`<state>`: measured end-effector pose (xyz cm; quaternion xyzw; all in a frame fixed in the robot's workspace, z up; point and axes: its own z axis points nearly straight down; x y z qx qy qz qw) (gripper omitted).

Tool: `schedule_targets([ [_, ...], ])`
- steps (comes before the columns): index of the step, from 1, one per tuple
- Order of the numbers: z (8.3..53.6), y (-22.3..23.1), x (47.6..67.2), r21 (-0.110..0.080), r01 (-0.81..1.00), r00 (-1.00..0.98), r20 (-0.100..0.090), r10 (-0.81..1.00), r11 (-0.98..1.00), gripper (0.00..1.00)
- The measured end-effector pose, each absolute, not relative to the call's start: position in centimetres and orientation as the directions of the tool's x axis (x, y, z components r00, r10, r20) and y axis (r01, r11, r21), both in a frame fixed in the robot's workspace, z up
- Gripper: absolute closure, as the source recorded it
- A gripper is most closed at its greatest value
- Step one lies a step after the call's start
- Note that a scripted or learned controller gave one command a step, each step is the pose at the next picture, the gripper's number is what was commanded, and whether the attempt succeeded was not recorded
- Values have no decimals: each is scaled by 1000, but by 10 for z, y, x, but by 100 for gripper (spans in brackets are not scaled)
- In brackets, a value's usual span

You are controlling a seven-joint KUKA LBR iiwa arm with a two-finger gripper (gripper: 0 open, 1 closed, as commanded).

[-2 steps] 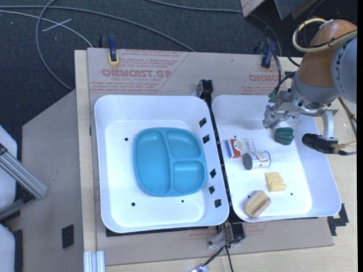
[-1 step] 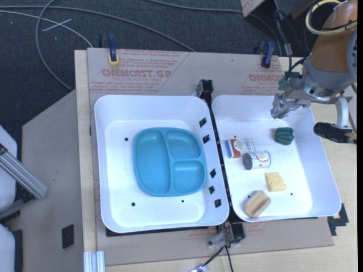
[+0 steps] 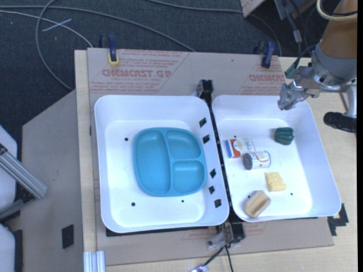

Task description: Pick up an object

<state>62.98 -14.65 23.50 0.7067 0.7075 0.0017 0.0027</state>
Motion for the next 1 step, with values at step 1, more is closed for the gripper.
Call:
schedule_targets([
  [1, 240, -87, 633, 2, 1000, -7, 2, 1000, 7, 100],
])
